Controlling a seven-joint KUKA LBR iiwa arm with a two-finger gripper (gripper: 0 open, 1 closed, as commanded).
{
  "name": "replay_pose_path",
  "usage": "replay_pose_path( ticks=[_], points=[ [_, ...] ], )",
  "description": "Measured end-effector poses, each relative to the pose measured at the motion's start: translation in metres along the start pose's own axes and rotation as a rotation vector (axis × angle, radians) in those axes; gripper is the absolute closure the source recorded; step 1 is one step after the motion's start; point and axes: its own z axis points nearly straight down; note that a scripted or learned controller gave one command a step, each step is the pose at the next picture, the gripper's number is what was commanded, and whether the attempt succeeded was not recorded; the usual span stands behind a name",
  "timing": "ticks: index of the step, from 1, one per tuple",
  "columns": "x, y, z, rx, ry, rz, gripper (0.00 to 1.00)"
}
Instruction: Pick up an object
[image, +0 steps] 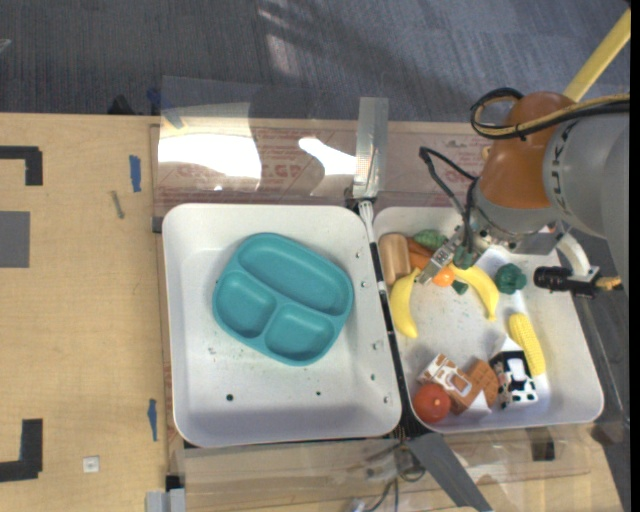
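Observation:
My gripper (452, 256) is low over the back of the right bin (590, 395), under the orange wrist band. Its tip sits right at a small orange piece (440, 266) and a green piece (428, 240); I cannot tell whether it touches either. Close by lie a brown cylinder (393, 254), a yellow banana (403, 306) by the bin's left wall, and a second banana (486, 290) just right of the gripper. Nothing is visibly lifted.
Further front in the right bin are a corn cob (527, 341), a dark green lump (511, 278), a red tomato (432, 403), an orange-brown box (466, 380) and a black-and-white toy (516, 381). The left bin (190, 400) holds a teal divided plate (284, 297).

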Motion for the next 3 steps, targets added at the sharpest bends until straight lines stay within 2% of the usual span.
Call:
replay_pose_path(
  ticks=[1,2,3],
  points=[
    [0.002,-0.001,0.002,0.004,0.005,0.000,0.00],
    [0.000,0.001,-0.010,0.000,-0.003,-0.003,1.00],
    [0.048,0.004,-0.125,-0.001,0.006,0.391,1.00]
  ],
)
